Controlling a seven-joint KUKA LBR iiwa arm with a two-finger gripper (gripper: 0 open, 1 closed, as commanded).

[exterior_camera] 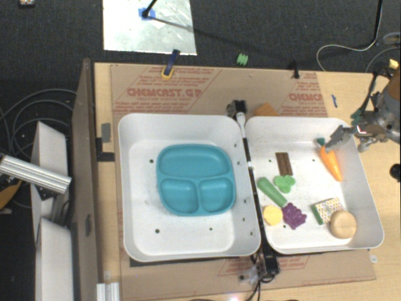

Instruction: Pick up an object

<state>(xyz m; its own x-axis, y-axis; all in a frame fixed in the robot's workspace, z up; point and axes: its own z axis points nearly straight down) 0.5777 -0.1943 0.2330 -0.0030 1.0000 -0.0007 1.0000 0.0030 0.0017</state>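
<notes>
Your orange carrot (331, 162) lies tilted near the right bin's (369, 212) far right wall. The gripper (338, 137) sits just above its top end, and you cannot tell how it is set or whether it grips anything. Toward the bin's middle you see a brown bar (284, 163), a green cucumber (271, 191), purple grapes (293, 216), a yellow piece (272, 215) and a tan bun (343, 224). The left bin (135, 168) holds a blue divided plate (195, 179).
</notes>
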